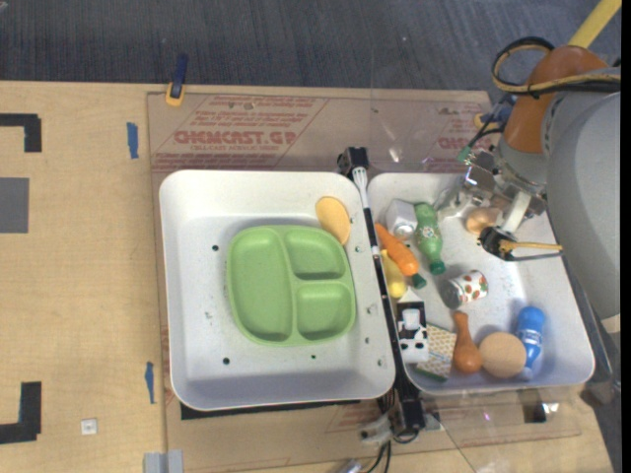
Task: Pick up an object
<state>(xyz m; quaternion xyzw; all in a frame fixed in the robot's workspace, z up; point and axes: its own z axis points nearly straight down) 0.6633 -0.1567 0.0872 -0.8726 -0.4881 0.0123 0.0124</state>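
Clear plastic sheeting (237, 126) lies on the worktop (79, 294) beyond the bins, printed in red; the letters run mirrored and cannot be read with certainty. Two white bins sit side by side. The left bin (187, 294) holds two things: one green divided plate (292, 284) with three compartments at its middle, and one yellow-orange oval piece (334, 218) against its far right wall.

The right bin (567, 294) is crowded. At its far left lie one silvery object (399, 213) and one green bottle (428, 235), with an orange carrot-shaped piece (399, 253) and a yellow item (394, 282) just beside the shared wall. Nearer sit a small white ball with red spots (474, 286), a black-and-white patterned item (414, 338), an orange stick-like piece (462, 341), one tan egg-shaped object (503, 354) and one blue bottle (530, 331).

One grey arm reaches in from the right over the bin's far right corner. Its jaws (490, 220) hang just above a small tan object (477, 221) there; whether they are open or closed I cannot tell, and nothing is visibly gripped
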